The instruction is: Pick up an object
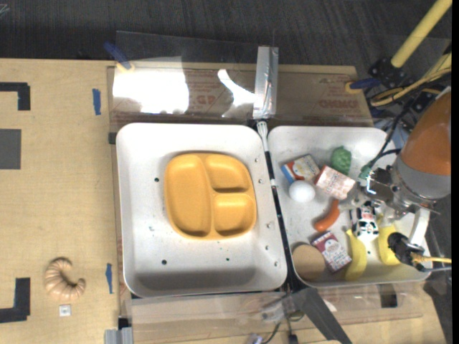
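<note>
1. The left white bin [136,192] holds a yellow divided tray [210,194].
2. The right white bin [373,136] holds the small clutter: a banana [356,253], an orange sausage [328,215], a white ball [302,191] and a green toy [342,158].
3. The gripper [391,213] hangs over that bin's right side; whether it grips anything, I cannot tell.
4. A croissant [64,278] lies on the bench [50,192], well apart.

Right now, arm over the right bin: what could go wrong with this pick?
1. Clutter: the banana, the small cow-patterned toy and the red-and-white packet lie packed together, so the pincer may nudge or catch a neighbour.
2. Wall: those items sit near the right bin's front rim, so clearance looks tight.
3. The white ball could roll if bumped.
</note>
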`<state>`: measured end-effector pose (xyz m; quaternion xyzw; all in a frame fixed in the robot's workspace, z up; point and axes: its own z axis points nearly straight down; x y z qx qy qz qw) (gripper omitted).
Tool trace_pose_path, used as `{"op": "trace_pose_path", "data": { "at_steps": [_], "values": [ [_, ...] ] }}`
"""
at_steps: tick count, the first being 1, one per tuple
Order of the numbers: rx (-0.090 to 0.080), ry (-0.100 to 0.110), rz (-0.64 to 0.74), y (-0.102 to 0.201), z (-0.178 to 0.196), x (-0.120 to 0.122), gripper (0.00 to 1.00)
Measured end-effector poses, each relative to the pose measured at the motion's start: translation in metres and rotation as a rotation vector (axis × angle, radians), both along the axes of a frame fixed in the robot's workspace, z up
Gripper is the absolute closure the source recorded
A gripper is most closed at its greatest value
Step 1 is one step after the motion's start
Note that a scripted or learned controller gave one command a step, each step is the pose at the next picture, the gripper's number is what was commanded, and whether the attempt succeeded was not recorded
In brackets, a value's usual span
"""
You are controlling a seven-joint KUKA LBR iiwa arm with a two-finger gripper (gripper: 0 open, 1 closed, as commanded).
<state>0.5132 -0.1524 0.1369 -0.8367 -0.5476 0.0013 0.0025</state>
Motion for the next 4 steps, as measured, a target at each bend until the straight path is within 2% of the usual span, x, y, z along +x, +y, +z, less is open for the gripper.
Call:
{"op": "trace_pose_path", "data": {
  "at_steps": [1, 2, 3, 4],
  "values": [
    [-0.025, -0.041, 0.105, 0.029, -0.026, -0.025, 0.00],
    [-0.006, -0.029, -0.003, -0.017, -0.030, 0.102, 0.00],
    [0.000, -0.002, -0.164, 0.058, -0.038, 0.016, 0.00],
    [-0.003, -0.012, 0.305, 0.051, -0.049, -0.006, 0.00]
  ]
}}
